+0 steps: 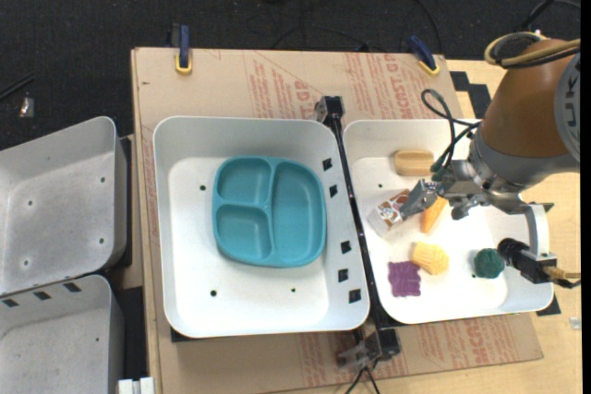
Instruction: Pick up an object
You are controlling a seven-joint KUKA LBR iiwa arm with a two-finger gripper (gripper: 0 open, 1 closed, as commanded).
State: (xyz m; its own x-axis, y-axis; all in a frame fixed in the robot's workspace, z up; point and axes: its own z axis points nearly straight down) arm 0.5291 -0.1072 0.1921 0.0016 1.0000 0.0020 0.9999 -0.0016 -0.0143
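Observation:
The right bin (388,300) holds several small items: a tan bread-like piece (413,162), an orange carrot-like piece (431,216), a yellow corn-like piece (429,257), a purple piece (404,278), a dark green round piece (488,264) and a small silver wrapped item (389,211). My gripper (434,192) hangs low over the middle of this bin, just above the orange piece and right of the silver item. Nothing shows between its fingers.
The left bin (185,291) holds a teal divided plate (270,211). A black divider rail (347,198) runs between the bins. The arm's orange band (531,106) looms over the right bin's far right side. White trays (55,198) lie off the bench at left.

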